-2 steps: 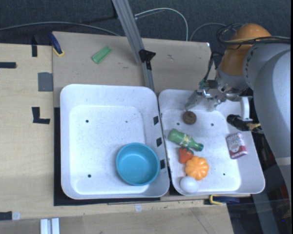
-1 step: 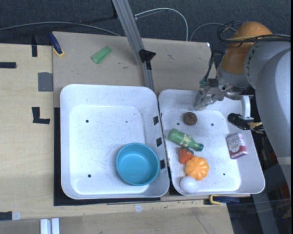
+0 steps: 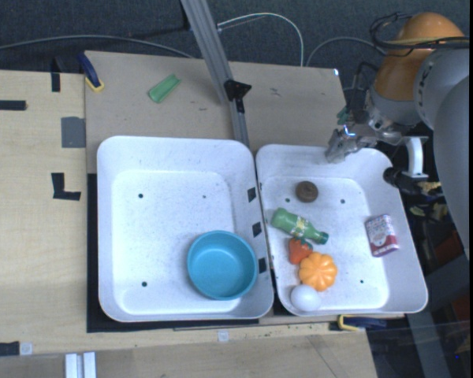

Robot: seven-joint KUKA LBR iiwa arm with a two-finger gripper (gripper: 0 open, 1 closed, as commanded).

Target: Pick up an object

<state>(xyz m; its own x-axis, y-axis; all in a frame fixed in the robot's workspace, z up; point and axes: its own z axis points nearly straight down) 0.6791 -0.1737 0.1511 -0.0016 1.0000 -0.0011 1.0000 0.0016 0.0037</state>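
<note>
Camera view has your end effector (image 3: pixel 340 145) up at the far rim of the right bin (image 3: pixel 402 286) — nothing between its fingers that you can see, and whether it is open or closed you cannot tell from this angle. So judge the pick as not yet made: every candidate lies on the bin floor.

Your choices, all in the right bin: a brown round piece (image 3: pixel 306 190) nearest the end effector, a green bottle (image 3: pixel 297 226) lying on its side below it, a small red item (image 3: pixel 299 250) touching an orange pumpkin (image 3: pixel 318 270), a white egg-like ball (image 3: pixel 304 297) against the near wall, and a red-and-white packet (image 3: pixel 381 235) off toward the right wall. Left to do, by the look of it — descend, close on one, lift.

Over in the left bin (image 3: pixel 126 172) sits a blue bowl (image 3: pixel 221 264), near the dividing edge.

Around you: the worktop (image 3: pixel 31 235) is pale wood with black tape marks, a brown board under the bins carries a green block (image 3: pixel 163 88), a grey metal pole (image 3: pixel 209 42) slants across the top, and cables trail over dark carpet beyond.
</note>
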